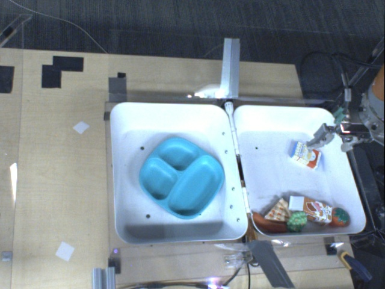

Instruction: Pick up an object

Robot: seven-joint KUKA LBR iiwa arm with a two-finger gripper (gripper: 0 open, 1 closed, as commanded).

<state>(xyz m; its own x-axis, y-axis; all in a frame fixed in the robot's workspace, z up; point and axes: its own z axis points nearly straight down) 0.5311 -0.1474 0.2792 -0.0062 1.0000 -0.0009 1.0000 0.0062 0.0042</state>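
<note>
Although most of the arm is cut off at the right edge of the frame, you can see its gripper reaching into the upper right part of the right bin. Its tip sits just beside a small white, blue and red packet, perhaps touching its upper right corner; you cannot tell whether the fingers are open or closed, since they are dark and blurred from this angle, and nothing is plainly held between them.

Along the lower edge of that bin lies a crowded cluster of toy food that is hard to separate: a red sausage, a checked wafer-like piece, a green broccoli floret, a small white block, an orange and white packet and a round green and orange piece. They overlap one another.

In the left bin a light blue divided plate lies flat near the middle. A grey metal post stands on the table behind the seam between the bins, and cables trail at the upper right of the frame.
</note>
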